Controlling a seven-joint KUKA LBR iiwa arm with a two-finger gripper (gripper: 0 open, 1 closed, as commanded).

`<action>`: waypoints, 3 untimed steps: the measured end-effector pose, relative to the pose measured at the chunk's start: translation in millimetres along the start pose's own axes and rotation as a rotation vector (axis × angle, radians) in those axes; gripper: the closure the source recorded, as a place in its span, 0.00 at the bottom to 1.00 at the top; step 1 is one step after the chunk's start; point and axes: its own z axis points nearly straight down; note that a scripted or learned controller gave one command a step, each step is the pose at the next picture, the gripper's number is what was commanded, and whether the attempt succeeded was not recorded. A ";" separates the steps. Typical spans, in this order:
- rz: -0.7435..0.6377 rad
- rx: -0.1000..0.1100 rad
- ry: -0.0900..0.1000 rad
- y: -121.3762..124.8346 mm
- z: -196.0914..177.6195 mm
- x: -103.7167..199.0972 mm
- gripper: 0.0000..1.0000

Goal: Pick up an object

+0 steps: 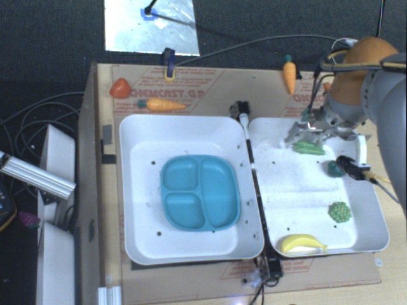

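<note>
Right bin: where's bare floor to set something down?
Free: the right white bin's middle and left floor, between the divider and the green bumpy ball, above the yellow banana. Crowded: far corner, where the gripper hangs over the green pod.

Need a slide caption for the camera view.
Gripper over a green toy in the right bin; blue tray in the left bin.

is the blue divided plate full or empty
Empty: all the compartments of the blue plate in the left bin show bare blue.
</note>
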 end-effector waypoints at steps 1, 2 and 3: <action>-0.002 -0.004 -0.001 1.3 -11.7 -0.2 1.00; -0.002 -0.004 -0.002 1.2 -11.5 -0.2 0.00; 0.001 0.000 0.000 0.0 -15.3 -2.9 0.00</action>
